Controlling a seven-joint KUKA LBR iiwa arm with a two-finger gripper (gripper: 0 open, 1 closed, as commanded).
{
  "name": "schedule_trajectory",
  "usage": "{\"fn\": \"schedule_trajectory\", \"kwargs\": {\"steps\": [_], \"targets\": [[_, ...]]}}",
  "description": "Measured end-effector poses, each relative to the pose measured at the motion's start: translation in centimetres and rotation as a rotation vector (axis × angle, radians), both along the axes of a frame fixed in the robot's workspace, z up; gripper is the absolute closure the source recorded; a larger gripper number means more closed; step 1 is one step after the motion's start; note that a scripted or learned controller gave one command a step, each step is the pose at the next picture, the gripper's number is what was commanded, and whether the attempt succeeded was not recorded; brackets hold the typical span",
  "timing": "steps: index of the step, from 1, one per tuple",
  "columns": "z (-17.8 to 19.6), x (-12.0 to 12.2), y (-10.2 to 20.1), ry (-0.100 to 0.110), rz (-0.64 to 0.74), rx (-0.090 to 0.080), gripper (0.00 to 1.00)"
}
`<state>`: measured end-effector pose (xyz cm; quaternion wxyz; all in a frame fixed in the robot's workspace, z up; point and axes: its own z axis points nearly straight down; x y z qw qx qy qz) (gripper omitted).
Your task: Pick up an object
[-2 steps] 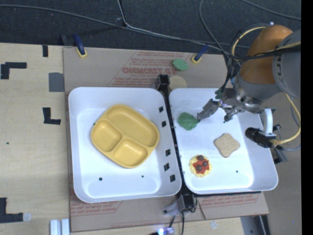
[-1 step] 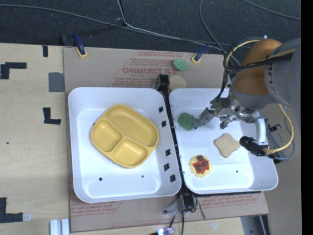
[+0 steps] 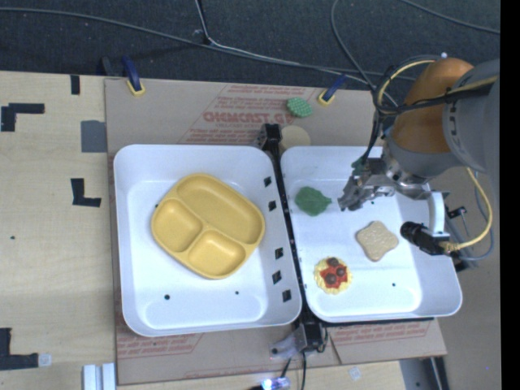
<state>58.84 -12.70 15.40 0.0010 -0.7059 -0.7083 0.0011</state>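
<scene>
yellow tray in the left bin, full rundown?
The yellow tray looks like matte plastic, a rounded square with three compartments: one long, two smaller. It lies flat and right way up, turned at an angle, near the middle of the left bin. Nothing lies in it, and only the bin floor touches it.

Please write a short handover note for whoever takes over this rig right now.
Gripper: low over the right bin, just right of the green leaf piece; nothing seen held, and I can't tell how it is set.
Right bin also holds the toast slice and the small pizza piece, both lying apart from the gripper.
Left bin holds the yellow divided tray. A green item lies on the cardboard behind the bins.
Done: nothing lifted yet.
Left: grasp and lift one object, probably the leaf.
</scene>
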Motion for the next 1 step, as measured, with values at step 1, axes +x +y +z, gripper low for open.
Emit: {"fn": "schedule_trajectory", "kwargs": {"steps": [1], "targets": [[5.20, 0.15, -1.01, -0.007, -0.003, -0.001, 1.00]]}}
